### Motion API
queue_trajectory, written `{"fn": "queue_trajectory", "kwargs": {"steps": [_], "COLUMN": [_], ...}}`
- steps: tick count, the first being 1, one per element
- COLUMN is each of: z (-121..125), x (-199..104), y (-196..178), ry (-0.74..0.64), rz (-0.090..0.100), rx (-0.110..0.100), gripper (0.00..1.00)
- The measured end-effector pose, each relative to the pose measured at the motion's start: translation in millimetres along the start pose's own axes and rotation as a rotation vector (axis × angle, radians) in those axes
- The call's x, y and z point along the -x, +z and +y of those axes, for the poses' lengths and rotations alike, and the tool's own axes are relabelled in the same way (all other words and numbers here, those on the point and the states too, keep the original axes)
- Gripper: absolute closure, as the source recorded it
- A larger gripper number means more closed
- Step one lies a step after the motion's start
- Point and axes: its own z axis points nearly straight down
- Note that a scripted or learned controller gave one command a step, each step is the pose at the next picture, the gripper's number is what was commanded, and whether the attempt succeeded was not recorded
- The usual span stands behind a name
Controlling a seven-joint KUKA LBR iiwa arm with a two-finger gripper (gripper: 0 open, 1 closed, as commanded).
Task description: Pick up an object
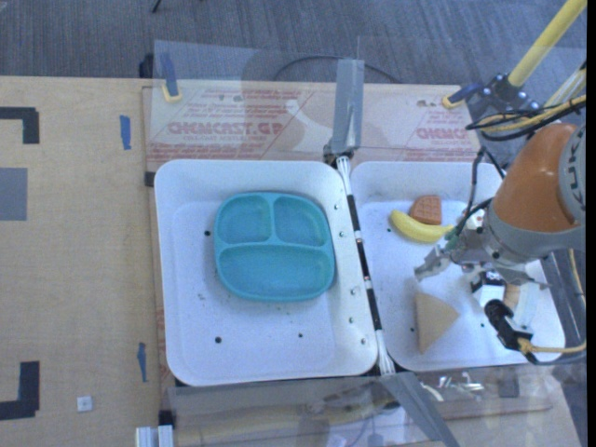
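With the gripper (pixel 453 261) low in the right bin (pixel 402 343), its jaw state not discernible under the wrist, the banana (pixel 416 226) lies just beyond-left and the tan wedge (pixel 434 318) just below, so a clean grasp probably needs centring squarely over one.

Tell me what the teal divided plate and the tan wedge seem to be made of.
Teal divided plate: probably moulded plastic, smooth with a soft sheen, rounded ridges between its three compartments. Tan wedge: matte and flat-faced, perhaps wood or foam; the look leaves it open.
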Motion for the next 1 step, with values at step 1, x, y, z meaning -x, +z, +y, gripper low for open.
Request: {"fn": "queue_trajectory", "kwargs": {"steps": [1], "z": [76.0], "x": [-1.5], "y": [4.9], "ry": [-0.205], "rz": [-0.004], "rx": [0.01], "gripper": [0.0]}}
